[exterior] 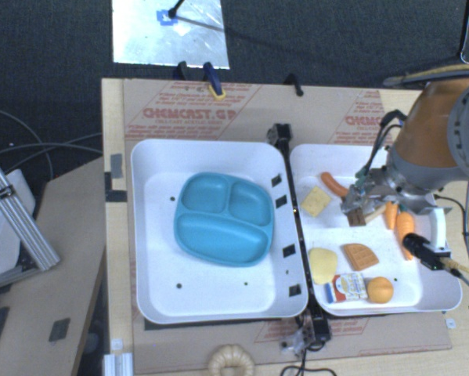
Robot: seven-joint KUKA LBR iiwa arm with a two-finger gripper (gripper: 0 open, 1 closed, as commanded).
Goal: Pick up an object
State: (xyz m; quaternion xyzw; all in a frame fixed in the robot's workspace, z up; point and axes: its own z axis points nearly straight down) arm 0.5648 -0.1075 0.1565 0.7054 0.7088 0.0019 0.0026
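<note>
The robot's hand (358, 210) is hanging low in the right bin (434, 296) w/ toy food lying around it, like the carrot (404, 224) & cheese (315, 202) close by, prob. to grab one, but whether it's clenched or released can't be told.

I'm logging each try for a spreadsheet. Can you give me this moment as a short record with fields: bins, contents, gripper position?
left bin: holds a blue divided plate
right bin: holds toy food
food items: sausage, cheese wedge, toast, yellow slice, small carton, orange, carrots
gripper: low over the right bin, between the cheese wedge and the carrots
held object: cannot tell
</note>
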